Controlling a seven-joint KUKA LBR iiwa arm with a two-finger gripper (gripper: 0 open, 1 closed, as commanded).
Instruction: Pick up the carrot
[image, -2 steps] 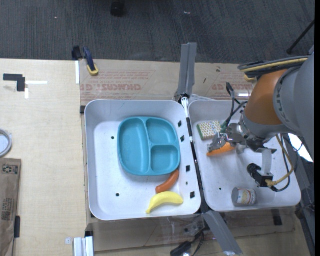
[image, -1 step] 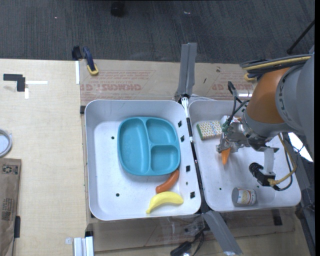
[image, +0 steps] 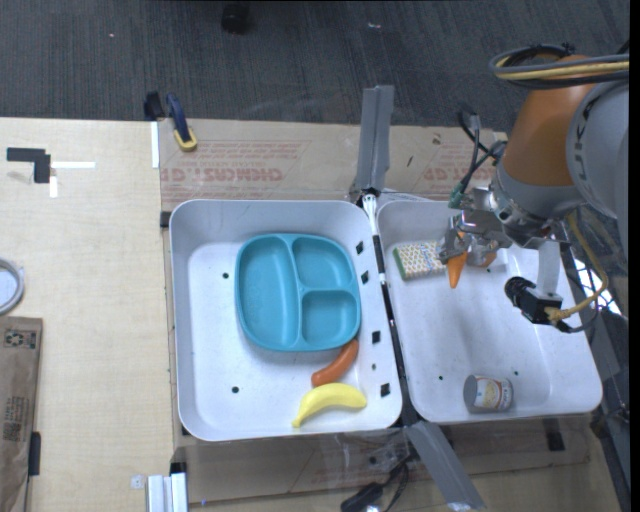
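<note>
Gripper (image: 462, 243) is hanging over the right bin (image: 560, 390), fingers closing on the carrot (image: 456, 268), which is pointing down beside a green sponge (image: 418, 260).

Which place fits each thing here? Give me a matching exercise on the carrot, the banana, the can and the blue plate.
Things:
1. carrot
2. banana
3. can
4. blue plate

Places:
A. lying near the front of the right bin
B. middle of the left bin
C. between the fingers of the hand, over the right bin
D. front of the left bin, beside the orange sausage

Pairs: 1-C, 2-D, 3-A, 4-B
</note>
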